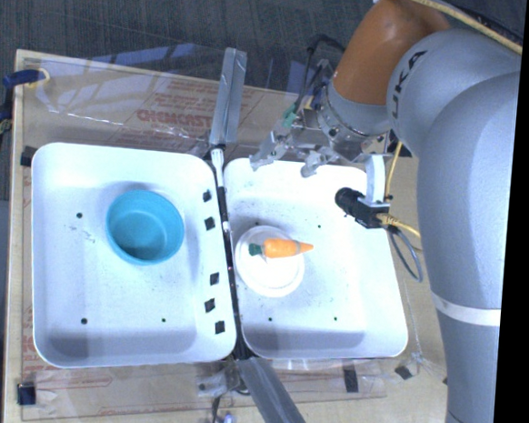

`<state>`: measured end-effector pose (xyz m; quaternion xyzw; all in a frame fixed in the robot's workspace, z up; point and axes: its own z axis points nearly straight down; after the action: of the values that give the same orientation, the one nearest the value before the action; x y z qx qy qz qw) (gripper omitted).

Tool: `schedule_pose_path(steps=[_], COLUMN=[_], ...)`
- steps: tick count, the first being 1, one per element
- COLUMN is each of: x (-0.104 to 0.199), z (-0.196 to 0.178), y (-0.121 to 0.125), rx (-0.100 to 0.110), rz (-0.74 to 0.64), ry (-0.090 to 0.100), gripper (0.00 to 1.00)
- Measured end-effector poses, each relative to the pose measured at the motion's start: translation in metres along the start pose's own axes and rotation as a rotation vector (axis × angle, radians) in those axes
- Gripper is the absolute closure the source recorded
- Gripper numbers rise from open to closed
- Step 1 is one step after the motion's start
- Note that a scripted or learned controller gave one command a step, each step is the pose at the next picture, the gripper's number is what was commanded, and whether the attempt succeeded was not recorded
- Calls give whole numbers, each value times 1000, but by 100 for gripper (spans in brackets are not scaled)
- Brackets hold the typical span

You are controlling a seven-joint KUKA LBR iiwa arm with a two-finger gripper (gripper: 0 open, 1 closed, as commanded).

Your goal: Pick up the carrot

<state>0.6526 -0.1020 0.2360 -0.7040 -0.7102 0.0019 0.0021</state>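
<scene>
Orange against white, the carrot (281,247) lies on its side on a small white plate (269,272), green stub toward nine o'clock and tip toward three o'clock. The plate sits near the middle of the right bin (380,306).

From the camera view, the pick looks barely begun. The gripper (287,159) hangs at the twelve o'clock rim of the right bin, well apart from the carrot, which lies at about six o'clock from it. Its fingers (261,157) are spread and nothing sits between them. By my reading, the whole grasp is left: travel toward six o'clock over the plate, descend, close across the carrot, then lift.

As for the containers, the left bin (56,317) holds a blue bowl (146,227), upright, at roughly ten o'clock from that bin's centre; I can see nothing inside the bowl. The two bins sit side by side on the counter (422,351), rims touching along the middle seam. A black fitting on the arm (361,205) juts over the right bin at about two o'clock from the plate.
</scene>
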Motion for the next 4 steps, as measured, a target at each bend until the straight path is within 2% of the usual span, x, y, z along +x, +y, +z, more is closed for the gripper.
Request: schedule_pose_path(steps=[1, 2, 3, 4], x=[-14, -69, -86, -86], z=[135, 29, 134, 124], y=[-133, -138, -167, -164], rx=[-9, -8, -4, -8], rz=[-7, -362, -407, -411], ry=[-8, -4, 0, -2], gripper=[0, 0, 0, 100])
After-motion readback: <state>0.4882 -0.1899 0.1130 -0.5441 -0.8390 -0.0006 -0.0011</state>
